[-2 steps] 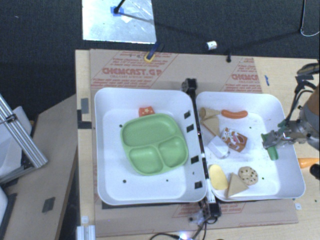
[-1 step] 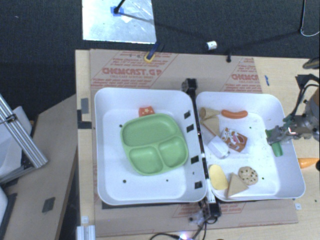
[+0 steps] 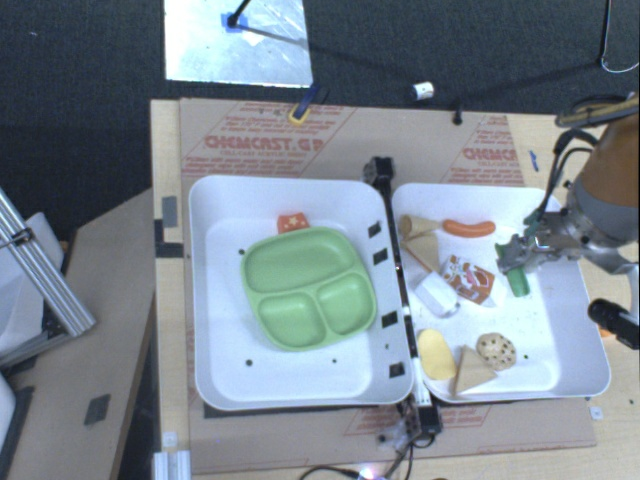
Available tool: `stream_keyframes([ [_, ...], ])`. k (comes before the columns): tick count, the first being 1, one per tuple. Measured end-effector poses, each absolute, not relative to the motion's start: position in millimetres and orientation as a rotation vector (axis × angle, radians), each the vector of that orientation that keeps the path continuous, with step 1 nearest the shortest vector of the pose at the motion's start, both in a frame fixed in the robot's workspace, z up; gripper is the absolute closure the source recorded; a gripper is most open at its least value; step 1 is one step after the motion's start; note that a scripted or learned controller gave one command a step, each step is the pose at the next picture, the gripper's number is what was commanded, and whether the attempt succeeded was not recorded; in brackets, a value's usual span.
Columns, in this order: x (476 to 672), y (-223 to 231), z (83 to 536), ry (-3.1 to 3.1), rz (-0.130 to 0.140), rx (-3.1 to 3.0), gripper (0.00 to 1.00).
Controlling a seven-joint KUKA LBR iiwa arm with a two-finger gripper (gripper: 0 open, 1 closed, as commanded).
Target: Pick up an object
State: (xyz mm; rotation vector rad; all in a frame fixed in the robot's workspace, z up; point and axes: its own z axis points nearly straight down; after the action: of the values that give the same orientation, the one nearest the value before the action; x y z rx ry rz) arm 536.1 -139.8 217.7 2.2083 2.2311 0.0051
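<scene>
Dark carpet-ish floor (image 3: 80,68) all around, a shiny metal sheet (image 3: 238,28) lying up top, and a tan side table (image 3: 110,298) on the left.

Divided tray (image 3: 305,288) in left bin (image 3: 215,368); cookie (image 3: 495,349) in right bin (image 3: 575,368).

I'm seeing the right bin (image 3: 575,363) crowding up along its left and near sides: a sausage (image 3: 468,228) and a cone (image 3: 418,226) are lying at the far edge, a printed packet (image 3: 470,280) and a white block (image 3: 436,295) are sitting mid-bin, and a yellow piece (image 3: 435,353), a wedge (image 3: 472,371) and a speckled cookie (image 3: 496,349) are clustering at the near edge. Bare floor is showing toward the right wall. In the left bin (image 3: 215,298), the green divided tray (image 3: 307,286) is taking the middle, leaving only margins.
</scene>
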Motion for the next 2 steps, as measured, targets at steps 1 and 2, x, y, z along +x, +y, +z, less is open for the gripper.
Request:
stream_keyframes([
  [1, 548.1, -89.6, 223.7, 2.232, 0.005, 2.209, 1.0],
  [2, 571.5, -37.8, 215.4, 2.232, 0.005, 2.209, 1.0],
])
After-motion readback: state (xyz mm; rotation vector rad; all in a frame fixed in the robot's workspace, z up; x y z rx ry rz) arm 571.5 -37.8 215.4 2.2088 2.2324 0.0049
